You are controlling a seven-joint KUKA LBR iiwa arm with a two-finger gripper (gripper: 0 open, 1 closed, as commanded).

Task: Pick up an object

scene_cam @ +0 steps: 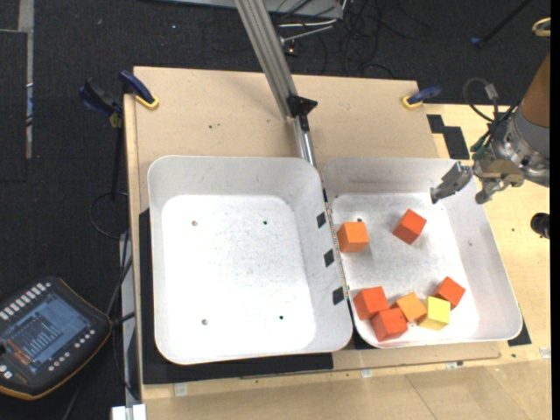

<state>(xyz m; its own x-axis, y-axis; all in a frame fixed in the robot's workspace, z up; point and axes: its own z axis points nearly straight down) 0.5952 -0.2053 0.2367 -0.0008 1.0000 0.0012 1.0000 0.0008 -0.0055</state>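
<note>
The grey arm's two-finger claw (468,185) hangs over the upper right rim of the right shallow white plastic bin (490,261), its fingers spread apart with nothing between them. Below it lie small blocks: an orange cube (353,235) near the bin's left wall, a red-orange cube (409,226) beside it, and a cluster (four pieces, one yellow cube (437,311)) along the lower edge. The left white bin (175,182) sits alongside on the tan wooden counter (219,103).

The grey KUKA arm with its orange wrist band (534,112) enters from three o'clock; its two-finger gripper (468,185) points toward eight o'clock, fingers spread apart with nothing between them.
</note>
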